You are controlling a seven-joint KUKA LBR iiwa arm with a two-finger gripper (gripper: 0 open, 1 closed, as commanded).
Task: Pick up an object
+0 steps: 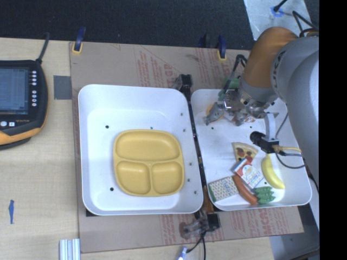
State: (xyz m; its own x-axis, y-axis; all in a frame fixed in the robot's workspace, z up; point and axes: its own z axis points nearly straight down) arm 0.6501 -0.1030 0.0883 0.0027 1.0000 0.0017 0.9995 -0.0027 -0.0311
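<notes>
Two bins side by side: in the left bin [92, 145], a divided tray [148, 162]. In the right bin [217, 145], toward the near right corner, a pizza slice [243, 151], banana [272, 173], sausage [245, 190], perhaps a small packet [249, 174]. Far left on the bench, a pendant [20, 102].

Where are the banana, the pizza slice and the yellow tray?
banana [272, 172], camera view, middle of its curved body.
pizza slice [243, 151], camera view, centre of the wedge.
yellow tray [147, 144], camera view, floor of its long upper compartment.
</notes>
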